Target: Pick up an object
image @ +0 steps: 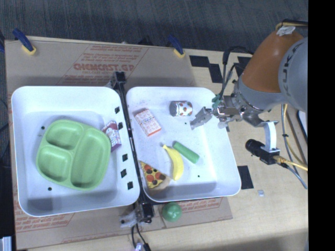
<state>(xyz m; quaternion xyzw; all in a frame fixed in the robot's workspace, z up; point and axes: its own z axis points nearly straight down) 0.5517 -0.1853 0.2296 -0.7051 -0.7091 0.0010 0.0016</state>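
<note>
- Camera view looks down on the bench [157,56], a cardboard sheet clipped at its far edge, probably to stop it sliding under the bins.
- Arm [272,61] reaches in from the right, bent low over the right bin's far right corner, which keeps most of the bin's floor in sight.
- Left bin [21,140] holds a green plate [73,153] lying flat in its middle and a small packet [111,134] against the wall by the divide.
- Right bin [225,161] holds the likely targets, spread loosely apart so fingers can get around each one.
- Banana [177,163] lies touching a green stick [186,152], a crowded pair that looks harder to take.
- Pizza slice [152,175] sits in the near left corner, tight to the wall.
- Red carton [147,122] lies flat, apart from the rest.
- Can [181,109] lies on its side near the far wall, closest to the tool.
- Gripper [201,118] hovers just right of the can, carrying nothing; whether it is spread or pressed together I cannot tell.
- Green ball [171,211] rests on the bench beside the bins' near edge.
</note>
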